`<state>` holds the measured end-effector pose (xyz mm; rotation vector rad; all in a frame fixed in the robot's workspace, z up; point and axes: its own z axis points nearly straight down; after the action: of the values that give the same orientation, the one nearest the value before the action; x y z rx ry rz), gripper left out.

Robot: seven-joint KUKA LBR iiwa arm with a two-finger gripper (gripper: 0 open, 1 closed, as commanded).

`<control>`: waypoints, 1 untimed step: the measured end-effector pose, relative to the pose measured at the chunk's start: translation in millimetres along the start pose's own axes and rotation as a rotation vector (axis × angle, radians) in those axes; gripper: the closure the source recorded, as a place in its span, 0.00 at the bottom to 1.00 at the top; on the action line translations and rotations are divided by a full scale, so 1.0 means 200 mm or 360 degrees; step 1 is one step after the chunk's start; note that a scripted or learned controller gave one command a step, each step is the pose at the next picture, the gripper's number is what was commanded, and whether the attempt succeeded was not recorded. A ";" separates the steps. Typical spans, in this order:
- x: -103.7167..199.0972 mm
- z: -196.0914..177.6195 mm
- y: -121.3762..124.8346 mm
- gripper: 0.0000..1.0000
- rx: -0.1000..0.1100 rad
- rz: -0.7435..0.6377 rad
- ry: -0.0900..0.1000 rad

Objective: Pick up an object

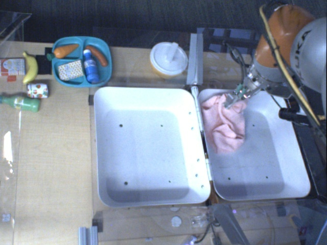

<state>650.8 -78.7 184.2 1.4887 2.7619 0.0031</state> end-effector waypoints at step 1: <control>-0.24 0.02 -0.04 1.00 0.0002 -0.0205 0.0000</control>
<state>670.4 -122.8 179.4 1.3080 2.8529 0.0008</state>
